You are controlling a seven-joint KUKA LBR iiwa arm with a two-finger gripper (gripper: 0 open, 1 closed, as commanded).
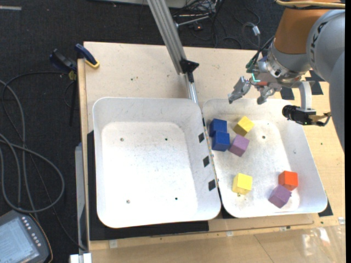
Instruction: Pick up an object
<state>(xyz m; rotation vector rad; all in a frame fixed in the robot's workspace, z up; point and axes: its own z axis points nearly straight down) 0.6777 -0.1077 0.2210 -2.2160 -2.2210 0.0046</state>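
**Arm poised above the right bin, nothing between its fingers**

Dark carpet strewn with black cables surrounds the pale wooden bench (137, 64) we look down on. On it we see two shallow white bins side by side. We find the left bin (109, 119) bare apart from speckles, while the right bin (307, 163) carries all the blocks.

We count seven of them. Two blue blocks sit touching near the right bin's left wall: one (218, 126) farther back and one (221, 141) just in front of it. A purple block (239, 146) lies just beside the front blue one, and a yellow block (244, 126) stands close behind that purple one. Toward the front, we see a second yellow block (242, 183) by itself, and at the right front corner an orange block (288, 179) with a second purple block (280, 196) just in front of it, nearly touching.

We see the gripper (251, 93) hanging over the back edge of the right bin, above and behind the rear yellow block, apart from every block. Its two fingers (238, 92) are spread, with clear space between them and no object held.

A slanted metal pole (167, 29) crosses the bench's back, and a blue and yellow clamp (86, 56) grips its left corner.
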